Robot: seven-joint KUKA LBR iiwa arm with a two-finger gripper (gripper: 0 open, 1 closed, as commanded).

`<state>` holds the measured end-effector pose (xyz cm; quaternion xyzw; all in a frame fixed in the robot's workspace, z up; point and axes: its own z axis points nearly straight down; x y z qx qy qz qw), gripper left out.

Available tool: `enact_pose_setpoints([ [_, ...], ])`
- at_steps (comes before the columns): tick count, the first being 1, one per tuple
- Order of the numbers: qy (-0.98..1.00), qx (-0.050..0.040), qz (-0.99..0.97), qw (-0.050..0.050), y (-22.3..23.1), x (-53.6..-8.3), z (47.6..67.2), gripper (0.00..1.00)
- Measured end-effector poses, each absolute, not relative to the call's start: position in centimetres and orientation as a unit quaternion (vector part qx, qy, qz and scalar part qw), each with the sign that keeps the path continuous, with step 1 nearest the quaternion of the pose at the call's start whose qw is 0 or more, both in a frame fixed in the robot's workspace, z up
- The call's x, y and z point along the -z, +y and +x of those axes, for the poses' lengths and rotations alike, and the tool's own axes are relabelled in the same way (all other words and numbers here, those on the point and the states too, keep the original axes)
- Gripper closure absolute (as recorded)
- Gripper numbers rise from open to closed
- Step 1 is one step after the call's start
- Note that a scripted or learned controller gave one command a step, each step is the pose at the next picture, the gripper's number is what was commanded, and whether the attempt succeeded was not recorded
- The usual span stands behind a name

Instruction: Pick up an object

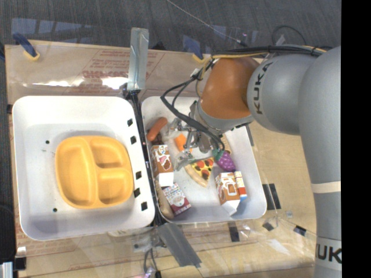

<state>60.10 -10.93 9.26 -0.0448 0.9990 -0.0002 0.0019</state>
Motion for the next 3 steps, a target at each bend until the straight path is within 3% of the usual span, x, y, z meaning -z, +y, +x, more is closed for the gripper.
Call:
enact_pose_setpoints([
  [1,0.999,0.0006,-0.047,0.005,-10.8,-10.4,60.3,1.00],
  [2,0.951,0.0024,-0.311,0.004,-15.7,-23.2,62.5,1.00],
  [3,0.951,0.0008,-0.311,0.002,-15.6,-23.0,62.4,0.00],
])
